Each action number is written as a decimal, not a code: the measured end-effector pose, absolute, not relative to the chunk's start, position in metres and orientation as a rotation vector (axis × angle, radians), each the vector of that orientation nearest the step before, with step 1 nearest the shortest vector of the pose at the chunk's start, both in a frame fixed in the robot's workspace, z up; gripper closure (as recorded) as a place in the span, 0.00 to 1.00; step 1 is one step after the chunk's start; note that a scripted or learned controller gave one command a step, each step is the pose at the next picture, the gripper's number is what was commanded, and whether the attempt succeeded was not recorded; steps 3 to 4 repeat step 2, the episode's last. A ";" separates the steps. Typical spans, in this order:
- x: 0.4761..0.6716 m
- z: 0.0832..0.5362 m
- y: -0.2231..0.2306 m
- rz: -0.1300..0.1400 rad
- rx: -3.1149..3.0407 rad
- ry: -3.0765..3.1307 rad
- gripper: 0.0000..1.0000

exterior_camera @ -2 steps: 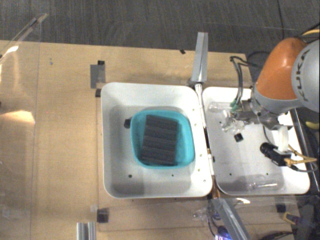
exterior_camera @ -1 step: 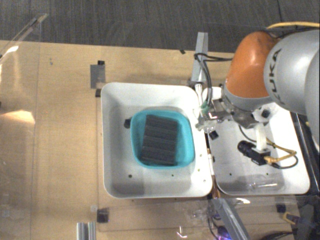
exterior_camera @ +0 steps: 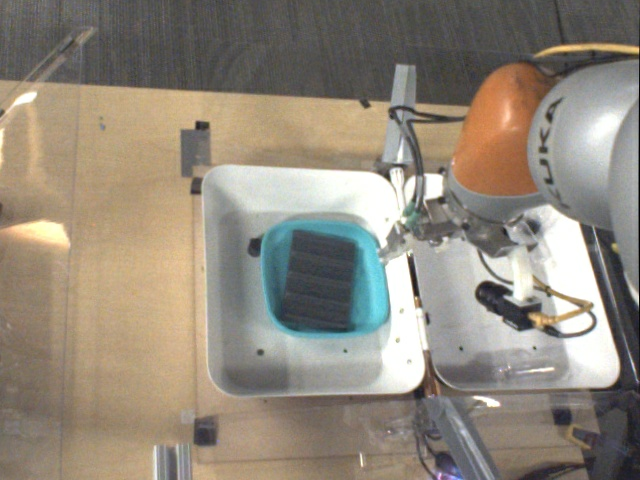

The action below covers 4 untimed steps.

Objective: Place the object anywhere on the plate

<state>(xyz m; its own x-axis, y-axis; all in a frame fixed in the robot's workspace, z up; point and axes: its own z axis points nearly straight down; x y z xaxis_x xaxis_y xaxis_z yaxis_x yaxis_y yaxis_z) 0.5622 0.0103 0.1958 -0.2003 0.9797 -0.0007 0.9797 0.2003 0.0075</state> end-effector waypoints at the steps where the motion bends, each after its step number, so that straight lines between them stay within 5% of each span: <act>1: 0.572 0.212 -0.029 0.007 1.954 2.452 0.00; 2: 0.553 0.230 0.083 0.009 1.981 2.432 0.00; 4: 0.553 0.230 0.083 0.009 1.981 2.432 0.00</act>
